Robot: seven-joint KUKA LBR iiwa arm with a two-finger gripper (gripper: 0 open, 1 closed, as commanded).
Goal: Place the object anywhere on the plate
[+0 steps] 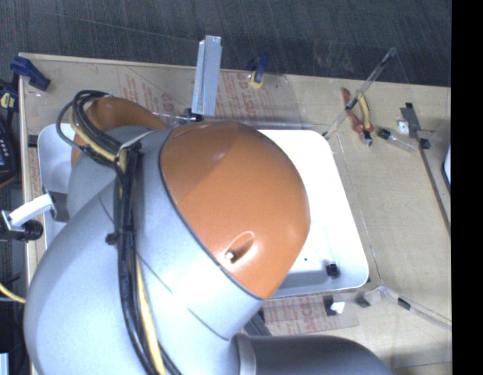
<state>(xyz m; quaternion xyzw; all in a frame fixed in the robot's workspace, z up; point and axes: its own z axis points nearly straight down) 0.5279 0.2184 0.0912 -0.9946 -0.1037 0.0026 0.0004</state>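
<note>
Camera view, arm over white bin

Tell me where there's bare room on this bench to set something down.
Bare wood lies right of the shallow white bin, below the orange-handled pliers and small metal bracket. The bin's right strip is bare too, beside the small black piece. Leftward, the grey-and-orange arm covers everything.

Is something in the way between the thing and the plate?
I can't tell. The big grey and orange arm leans over the white bin and covers most of it, so the view does not settle what lies under it.
</note>
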